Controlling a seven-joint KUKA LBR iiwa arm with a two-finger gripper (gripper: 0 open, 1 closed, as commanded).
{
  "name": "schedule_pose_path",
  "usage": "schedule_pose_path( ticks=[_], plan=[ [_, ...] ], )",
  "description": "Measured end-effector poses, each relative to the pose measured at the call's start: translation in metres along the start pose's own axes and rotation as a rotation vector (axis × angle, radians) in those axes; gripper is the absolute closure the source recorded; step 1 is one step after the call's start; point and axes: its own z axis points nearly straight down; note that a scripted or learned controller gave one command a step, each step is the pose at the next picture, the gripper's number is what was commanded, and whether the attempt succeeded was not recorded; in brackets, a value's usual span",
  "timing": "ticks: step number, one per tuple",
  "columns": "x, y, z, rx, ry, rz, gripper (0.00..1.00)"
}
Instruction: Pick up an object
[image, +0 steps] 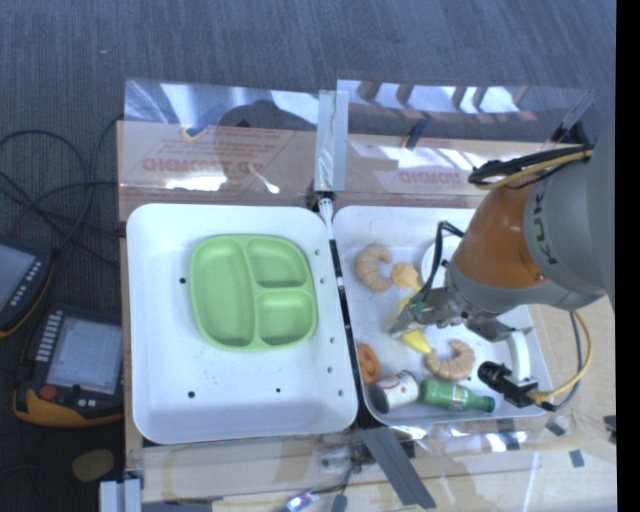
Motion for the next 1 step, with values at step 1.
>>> schedule_pose_path(
  ticks=[1],
  plan=[
    [0.0604, 0.0239, -0.1366, 0.018, 0.0, 0.037, 1.0]
  ],
)
